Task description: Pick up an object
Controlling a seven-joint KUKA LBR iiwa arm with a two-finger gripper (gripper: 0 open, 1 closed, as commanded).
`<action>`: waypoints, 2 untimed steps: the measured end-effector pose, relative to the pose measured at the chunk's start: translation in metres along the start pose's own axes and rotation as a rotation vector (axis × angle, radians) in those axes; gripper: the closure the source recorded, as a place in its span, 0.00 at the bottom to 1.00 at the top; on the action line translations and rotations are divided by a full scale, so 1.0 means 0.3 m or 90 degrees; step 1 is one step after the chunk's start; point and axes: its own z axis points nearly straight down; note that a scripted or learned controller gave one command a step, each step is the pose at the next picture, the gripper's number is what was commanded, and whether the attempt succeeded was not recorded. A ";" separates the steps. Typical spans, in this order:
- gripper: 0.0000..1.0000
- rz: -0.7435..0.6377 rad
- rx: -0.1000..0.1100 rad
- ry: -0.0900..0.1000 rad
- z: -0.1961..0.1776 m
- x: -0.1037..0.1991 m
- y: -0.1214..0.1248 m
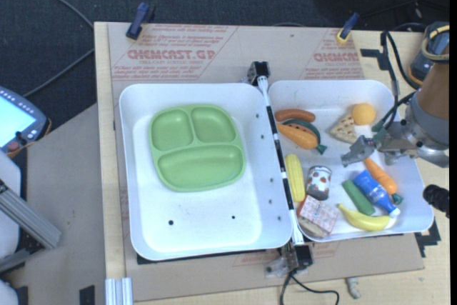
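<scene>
- Carrot (380,176) is my guess for the target: it is lying in the right bin (325,91), near the right wall, just below and slightly right of the tool (359,151).
- Its long axis is running from upper left to lower right, so its upper end is pointing roughly towards the tool.
- The tool is hanging over the right bin, between the cheese wedge (345,128) above it and the carrot below; the arm is reaching in from the right.
- The tool's state: I cannot tell whether it is released or clenched, as the grey tip is too small and blurred here. Nothing is showing as grasped in it.
- A blue bottle (373,189) is lying just below the carrot, touching or nearly touching it, on the same slant; a green piece (356,196) is sitting just left of that, and a banana (365,219) is lying along the bin's near edge.
- The orange ball (363,113) is sitting just above the tool, beside the cheese wedge, so it is about as near as the carrot.
- Judging the move: a short shift down and right would be bringing the tool over the carrot, and closing across the short axis would be suiting the slant.
- The risk is crowding: the bottle is lying so close that a grasp may be catching both.
- The left bin (143,218) is holding a green tray (198,148), well apart from the tool.
</scene>
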 end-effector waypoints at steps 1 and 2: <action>0.00 0.000 0.000 0.000 0.394 0.045 -0.014; 1.00 0.001 -0.001 0.000 0.363 0.045 -0.014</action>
